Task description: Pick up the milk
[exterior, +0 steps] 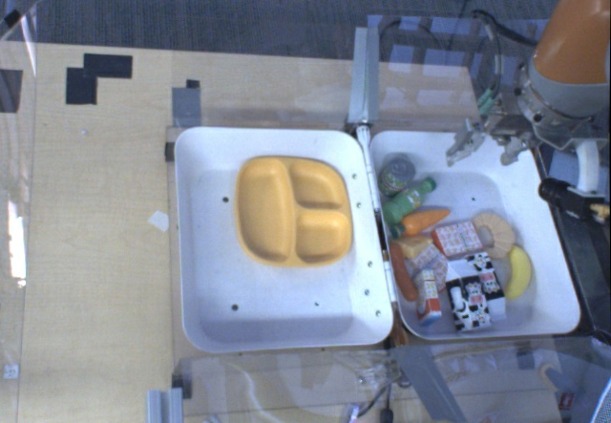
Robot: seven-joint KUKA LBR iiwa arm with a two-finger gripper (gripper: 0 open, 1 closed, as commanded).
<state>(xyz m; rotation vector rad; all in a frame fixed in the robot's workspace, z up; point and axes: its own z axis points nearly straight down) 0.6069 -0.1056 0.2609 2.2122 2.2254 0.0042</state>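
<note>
Black-and-white milk carton [474, 294] apparently on side, long axis up-down.

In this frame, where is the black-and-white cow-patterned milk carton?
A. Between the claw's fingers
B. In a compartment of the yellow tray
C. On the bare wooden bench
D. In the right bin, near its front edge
D: the milk carton lies among the toy food in the right bin, with the claw hovering above the bin's far side.
</note>
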